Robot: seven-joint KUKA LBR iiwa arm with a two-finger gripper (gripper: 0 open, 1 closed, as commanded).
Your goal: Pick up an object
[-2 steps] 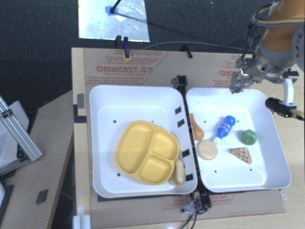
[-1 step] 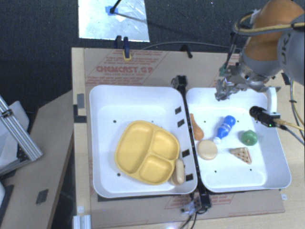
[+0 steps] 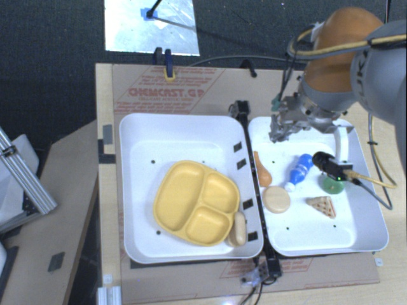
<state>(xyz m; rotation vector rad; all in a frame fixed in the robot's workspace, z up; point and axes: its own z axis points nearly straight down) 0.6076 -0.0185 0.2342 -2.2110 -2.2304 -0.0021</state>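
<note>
The arm (image 3: 356,62) reached in from the right, and its end effector (image 3: 280,134) hung over the far left part of the right bin (image 3: 318,237), close to the divider between the two bins. From this angle it could not be told whether the end effector was open or closed.

All the loose things in the right bin lay on the near side of the end effector, apart from it. The closest was an orange spoon-shaped piece (image 3: 261,169), lying along the bin's left wall just toward the camera from the end effector. To its right lay a blue bottle (image 3: 300,169) with a white cap, tilted so the cap pointed down and left toward a round beige disc (image 3: 277,199), which sat just beside the cap. Farther right was a tan triangular slice (image 3: 322,206), and above it a green round thing (image 3: 331,185), partly hidden by robot hardware.

In the left bin (image 3: 130,170), well apart from the end effector, lay a yellow divided plate (image 3: 197,202), with a tan oval roll (image 3: 239,229) touching its near right edge. Both bins sat side by side on the bench (image 3: 70,170).
</note>
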